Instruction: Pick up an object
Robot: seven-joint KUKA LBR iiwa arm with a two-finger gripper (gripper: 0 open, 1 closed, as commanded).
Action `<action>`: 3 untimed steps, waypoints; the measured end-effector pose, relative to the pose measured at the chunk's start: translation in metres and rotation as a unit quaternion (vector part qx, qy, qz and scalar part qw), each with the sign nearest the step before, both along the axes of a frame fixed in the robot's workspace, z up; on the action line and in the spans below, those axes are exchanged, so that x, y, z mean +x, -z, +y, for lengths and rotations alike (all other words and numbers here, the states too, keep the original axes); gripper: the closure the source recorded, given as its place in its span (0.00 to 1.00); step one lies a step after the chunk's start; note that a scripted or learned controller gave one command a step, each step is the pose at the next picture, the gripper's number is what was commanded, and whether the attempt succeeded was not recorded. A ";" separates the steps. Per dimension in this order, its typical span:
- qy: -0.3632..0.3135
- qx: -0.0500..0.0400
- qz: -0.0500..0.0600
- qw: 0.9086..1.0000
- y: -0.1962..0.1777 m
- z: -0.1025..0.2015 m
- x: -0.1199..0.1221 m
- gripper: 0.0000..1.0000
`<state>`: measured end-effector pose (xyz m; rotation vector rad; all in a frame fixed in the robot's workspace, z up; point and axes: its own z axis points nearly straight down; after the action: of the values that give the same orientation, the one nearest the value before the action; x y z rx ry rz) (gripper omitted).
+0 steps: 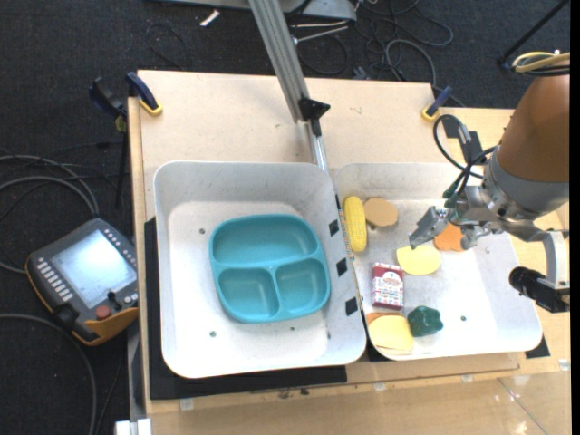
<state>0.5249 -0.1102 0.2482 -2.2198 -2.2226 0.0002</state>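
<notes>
Toy foods in R bin | teal tray in L bin | hand grip unclear

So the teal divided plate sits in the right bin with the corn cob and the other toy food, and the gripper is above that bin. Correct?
Not quite. The camera view shows the teal divided plate in the left bin. The corn cob and the other toy food are in the right bin, with the gripper above it.

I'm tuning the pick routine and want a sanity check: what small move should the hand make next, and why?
Probably lower straight down. The hand hovers in the right bin above the orange piece and the yellow slice, with nothing seen between its fingers.
</notes>
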 end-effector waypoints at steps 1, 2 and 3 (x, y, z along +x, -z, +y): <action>0.000 0.000 0.000 1.000 0.000 0.000 0.000 0.00; 0.001 0.000 0.002 1.000 0.047 -0.002 -0.008 0.00; 0.001 0.001 0.003 1.000 0.110 0.000 -0.016 0.00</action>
<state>0.5091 -0.1105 0.1386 -2.2183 -2.2161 0.0062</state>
